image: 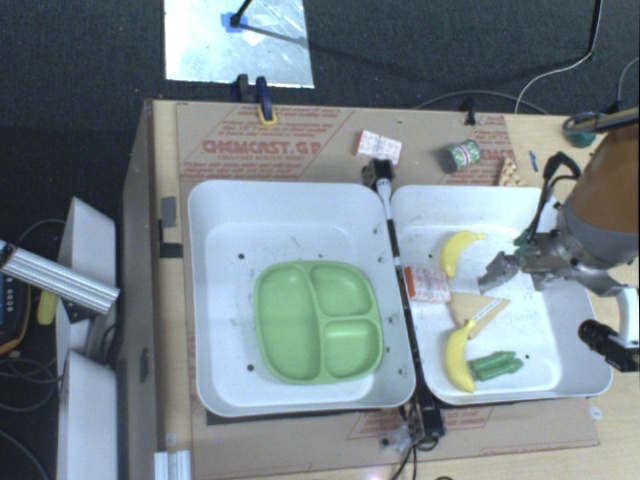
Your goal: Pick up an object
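Bench [250, 138] — 2 white bins [215, 268] (side by side)

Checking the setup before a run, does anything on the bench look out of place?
A small green can lies tipped on its side on the bench behind the right bin, outside both bins. Nothing looks spilled.

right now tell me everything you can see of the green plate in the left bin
The green plate is a pale green, rounded tray that looks like plastic, split by raised ridges into three compartments: one large on the left, two smaller on the right. It lies flat, right side up, on the floor of the left bin, toward the front right. Nothing sits in it and the gripper is off over the other bin.
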